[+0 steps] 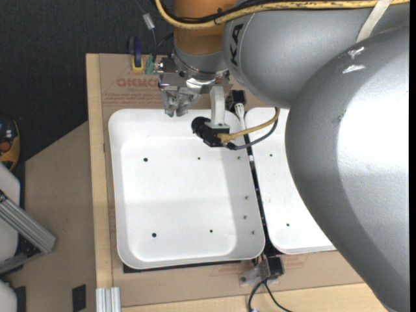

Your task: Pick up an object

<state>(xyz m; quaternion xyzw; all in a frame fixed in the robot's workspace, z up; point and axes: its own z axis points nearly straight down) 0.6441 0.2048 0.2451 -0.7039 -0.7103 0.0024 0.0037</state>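
- Hand [174,106]: seen at the far edge of the left bin [130,174], hanging from the wrist below the orange band [201,8]. Two short metal fingers [170,109] are pointed down, close together; whether they are apart or together cannot be told from this angle. Nothing is seen between them.
- Arm [338,122]: grey, very large in the foreground, covering the right side of the view and much of the right bin [286,194].
- Left bin: shallow, white, with rounded corners; small dark dots are scattered over its floor. No loose object for picking can be made out on the visible floor.
- Right bin: white, set just beside the left bin, the two rims nearly touching; only its left strip is visible beneath the arm.
- Black fitting [209,132]: a dark part with a tan cable [260,129] attached, hung from the wrist, located over the far right corner of the left bin.
- Bench [97,174]: a brown board beneath both bins, with red lettering [133,83] printed at its far edge.
- Yellow-and-blue item [136,52]: small, placed at the far edge of the board, left of the hand.
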